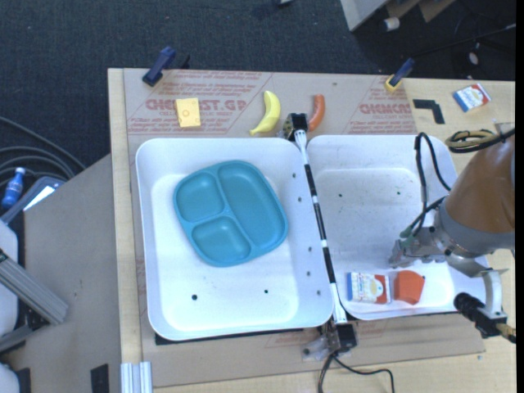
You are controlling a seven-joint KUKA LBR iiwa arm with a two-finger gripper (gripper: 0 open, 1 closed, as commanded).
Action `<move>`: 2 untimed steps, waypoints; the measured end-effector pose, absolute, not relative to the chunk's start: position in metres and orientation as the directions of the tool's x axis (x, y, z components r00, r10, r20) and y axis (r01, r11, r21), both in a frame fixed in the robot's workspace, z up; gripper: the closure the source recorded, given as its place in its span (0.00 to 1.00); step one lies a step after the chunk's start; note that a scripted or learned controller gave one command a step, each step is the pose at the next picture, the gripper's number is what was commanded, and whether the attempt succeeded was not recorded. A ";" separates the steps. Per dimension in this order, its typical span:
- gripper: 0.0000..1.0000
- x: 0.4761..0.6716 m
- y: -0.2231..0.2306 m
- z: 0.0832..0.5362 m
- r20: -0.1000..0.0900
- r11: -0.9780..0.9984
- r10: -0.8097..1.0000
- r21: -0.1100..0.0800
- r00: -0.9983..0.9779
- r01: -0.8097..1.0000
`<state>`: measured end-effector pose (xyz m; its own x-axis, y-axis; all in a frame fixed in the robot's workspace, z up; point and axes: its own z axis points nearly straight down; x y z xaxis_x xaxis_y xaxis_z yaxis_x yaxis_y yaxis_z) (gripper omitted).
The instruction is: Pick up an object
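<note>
Dark carpet surrounds a plywood bench, and cables and loose hardware lie on the floor at your left and along the top. On the bench sit two shallow white bins side by side. You will find the left bin largely taken up by a blue divided plate, lying flat near the bin's middle. Just beside it, the right bin is bare across its far half. Over its near right corner hangs the grey arm with its orange band, reaching in from the right.

The gripper sits low at the arm's end, just above the near wall of the right bin. Its fingers are too dark and tangled with wiring to read, so whether they are apart or together cannot be told.

The likely targets lie against that near wall: an orange block, and touching its left side a small white carton.

Behind the bins rest a yellow banana, an orange carrot-like piece and a yellow tag.

Your risks, in my judgement: both objects crowd the bin wall, so a descending finger may strike the rim, or the pair may be nudged together and neither gripped cleanly.
</note>
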<state>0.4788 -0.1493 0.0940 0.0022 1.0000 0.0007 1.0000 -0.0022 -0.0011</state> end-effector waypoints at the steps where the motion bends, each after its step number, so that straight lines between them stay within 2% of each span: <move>1: 0.00 0.479 -0.149 0.094 0.001 -0.002 1.000 -0.001 0.002 1.000; 2: 1.00 0.479 -0.149 0.104 0.000 -0.002 1.000 0.000 0.002 1.000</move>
<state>0.4789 -0.1491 0.1036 0.0024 1.0000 0.0003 1.0000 -0.0024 -0.0004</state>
